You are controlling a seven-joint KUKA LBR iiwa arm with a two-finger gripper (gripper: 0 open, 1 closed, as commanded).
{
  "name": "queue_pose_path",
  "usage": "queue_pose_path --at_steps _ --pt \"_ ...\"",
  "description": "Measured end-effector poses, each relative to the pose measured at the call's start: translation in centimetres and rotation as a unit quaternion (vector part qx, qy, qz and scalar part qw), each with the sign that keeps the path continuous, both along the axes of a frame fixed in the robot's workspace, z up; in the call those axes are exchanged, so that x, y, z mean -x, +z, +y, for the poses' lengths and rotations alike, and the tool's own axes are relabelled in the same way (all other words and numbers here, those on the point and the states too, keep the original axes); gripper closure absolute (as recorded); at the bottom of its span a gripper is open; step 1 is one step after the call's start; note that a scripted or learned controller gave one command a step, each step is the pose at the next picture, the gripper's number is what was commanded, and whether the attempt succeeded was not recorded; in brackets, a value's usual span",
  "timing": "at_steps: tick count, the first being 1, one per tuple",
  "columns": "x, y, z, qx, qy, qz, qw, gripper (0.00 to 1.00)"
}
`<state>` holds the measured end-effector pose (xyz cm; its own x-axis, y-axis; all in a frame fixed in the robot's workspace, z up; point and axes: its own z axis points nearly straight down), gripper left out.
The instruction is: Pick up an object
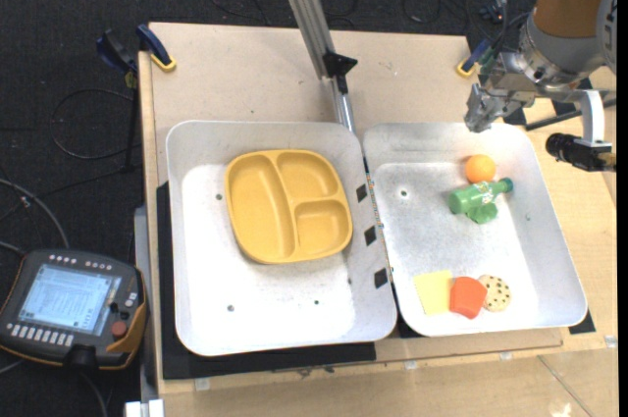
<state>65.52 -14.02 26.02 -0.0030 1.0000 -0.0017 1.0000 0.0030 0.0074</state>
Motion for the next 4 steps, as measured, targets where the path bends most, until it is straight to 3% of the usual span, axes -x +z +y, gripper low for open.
queue_pose_path --at_steps 2,4 --pt "3.7 1.0 9.9 -0.0019 0.002 0.004 1.0 1.0" --pt "7.3 -0.3 21.1 -0.002 0.003 0.005 1.0 1.0"
